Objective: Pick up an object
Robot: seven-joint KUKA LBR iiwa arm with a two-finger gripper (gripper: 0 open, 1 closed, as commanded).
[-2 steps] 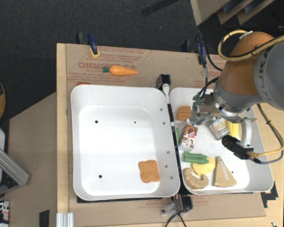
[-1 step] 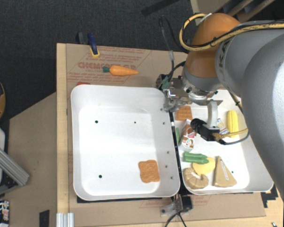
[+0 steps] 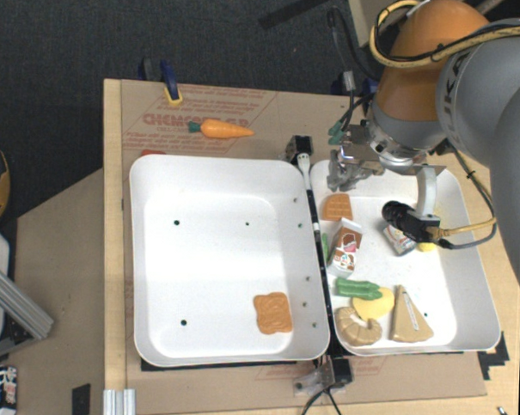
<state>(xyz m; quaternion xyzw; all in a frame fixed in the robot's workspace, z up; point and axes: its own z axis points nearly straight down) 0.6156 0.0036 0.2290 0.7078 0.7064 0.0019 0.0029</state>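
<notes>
Camera view: tool (image 3: 346, 173) hangs over the right bin's (image 3: 472, 280) 11 o'clock corner — just above an orange block (image 3: 337, 206), probably its target — finger spacing unclear.

Cardboard-topped bench (image 3: 112, 239) with two white bins (image 3: 154, 266) side by side, a toy carrot (image 3: 222, 130) behind them.

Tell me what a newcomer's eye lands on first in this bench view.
The big grey arm with its orange band fills the upper right, its gripper low over the right bin, whose near end is crowded with toy food. A toy carrot lies on the cardboard behind the left bin.
</notes>
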